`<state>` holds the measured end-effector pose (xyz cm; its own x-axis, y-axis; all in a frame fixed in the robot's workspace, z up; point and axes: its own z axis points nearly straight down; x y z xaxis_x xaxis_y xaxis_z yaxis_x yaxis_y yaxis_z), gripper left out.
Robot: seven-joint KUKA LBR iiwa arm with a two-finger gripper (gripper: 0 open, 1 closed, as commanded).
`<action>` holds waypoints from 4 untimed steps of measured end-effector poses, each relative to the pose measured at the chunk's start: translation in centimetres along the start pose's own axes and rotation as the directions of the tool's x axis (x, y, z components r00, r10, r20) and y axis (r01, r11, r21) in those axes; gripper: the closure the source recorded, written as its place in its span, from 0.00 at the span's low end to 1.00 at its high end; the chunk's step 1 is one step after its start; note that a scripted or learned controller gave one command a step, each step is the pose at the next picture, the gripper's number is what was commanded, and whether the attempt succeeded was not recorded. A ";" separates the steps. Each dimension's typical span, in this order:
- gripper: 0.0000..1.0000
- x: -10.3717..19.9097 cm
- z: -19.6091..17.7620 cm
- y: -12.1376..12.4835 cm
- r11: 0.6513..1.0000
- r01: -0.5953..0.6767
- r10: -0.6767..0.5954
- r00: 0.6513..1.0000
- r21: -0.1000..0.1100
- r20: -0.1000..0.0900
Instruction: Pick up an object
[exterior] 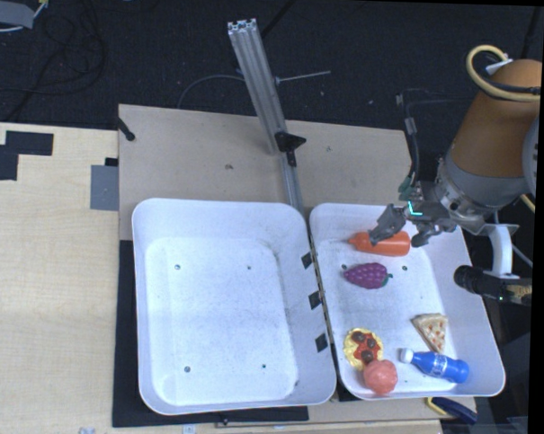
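My gripper (403,228) hangs over the far part of the right bin (482,356), right above an orange carrot (381,243). One dark finger (386,225) overlaps the carrot's top; the other sits to the carrot's right end. The carrot appears to lie near the bin floor, and I cannot see whether it is pinched. Nearer the front lie a purple grape bunch (367,275), a pizza slice (431,332), a blue bottle (436,364), a yellow and red toy (363,345) and a pink ball (381,376).
The left bin (153,251) sits beside the right one, joined by black clips (315,299). A metal rail (264,85) slants down from the back toward the bins' junction. The arm's grey and orange body (496,131) fills the right rear.
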<state>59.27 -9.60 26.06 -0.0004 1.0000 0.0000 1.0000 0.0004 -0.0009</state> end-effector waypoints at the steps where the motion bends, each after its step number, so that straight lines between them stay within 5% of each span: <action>1: 0.00 0.0 0.0 0.0 1.000 0.000 0.000 1.000 0.000 0.000; 4: 0.00 0.2 15.2 -1.3 1.000 0.000 0.000 1.000 0.005 0.000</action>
<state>57.99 -9.44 10.88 -0.0004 1.0000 0.0005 1.0000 0.0004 -0.0063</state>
